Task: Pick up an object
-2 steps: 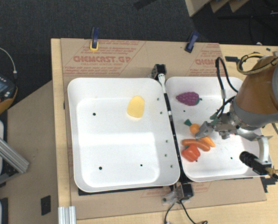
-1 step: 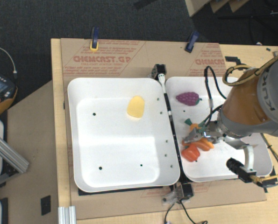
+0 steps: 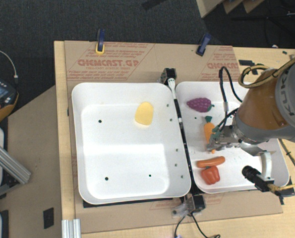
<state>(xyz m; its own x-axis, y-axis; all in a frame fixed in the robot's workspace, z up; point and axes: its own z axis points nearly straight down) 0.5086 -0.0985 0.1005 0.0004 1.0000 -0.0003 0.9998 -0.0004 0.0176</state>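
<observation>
The right bin [image 3: 236,185] holds a purple grape bunch [image 3: 199,103], an orange carrot [image 3: 208,129], an orange-red sausage [image 3: 210,161] and a red pepper [image 3: 211,174]. My gripper [image 3: 214,142] reaches in from the right and hangs low between the carrot and the sausage, its tips close to the carrot's lower end. Nothing can be made out between its tips. A pale yellow object [image 3: 144,113] lies alone in the upper part of the left bin [image 3: 95,148].
The grey arm with its orange band [image 3: 264,108] covers the right half of the right bin. Black cables loop above it. Blue clamps [image 3: 100,39] sit on the cardboard's far edge. A black divider [image 3: 179,128] runs between the bins.
</observation>
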